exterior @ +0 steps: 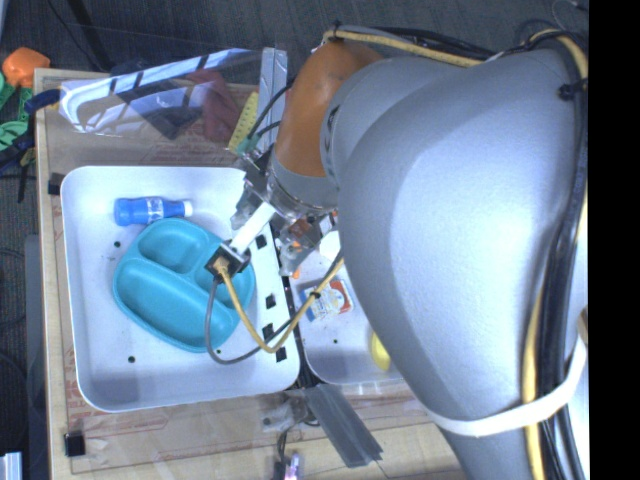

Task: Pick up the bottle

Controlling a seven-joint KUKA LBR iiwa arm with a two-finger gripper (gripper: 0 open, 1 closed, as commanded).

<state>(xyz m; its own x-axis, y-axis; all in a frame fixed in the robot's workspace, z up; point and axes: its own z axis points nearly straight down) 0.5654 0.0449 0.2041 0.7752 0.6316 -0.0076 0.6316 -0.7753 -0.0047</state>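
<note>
Arm [450, 218]: the grey bulk of it takes up the whole right side from where I stand, with the orange band [310, 108] just above the wrist, leaning over the seam between the two bins.

Left bin [90, 368]: white and shallow; it holds the bottle and a teal dish.

Right bin [335, 373]: mostly under the arm; a printed packet [328, 300] and a bit of something yellow [379, 351] peek out.

Teal dish [175, 283]: a divided tray lying in the middle of the left bin, its upper edge just below the bottle.

Gripper [292, 236]: tucked under the wrist near the divider between the bins. I cannot tell how it is set, and I see nothing held in it. A yellow cable [235, 338] loops down from a black fitting over the dish.

Bottle [150, 209]: small, blue with a white cap, lying on its side in the upper part of the left bin.

Relation that matters: the bottle lies well to the view's left of the gripper, apart from it, long axis running left-right with the cap end toward the arm. My guess is the arm must reach further into the left bin, clear of the dish rim.
</note>
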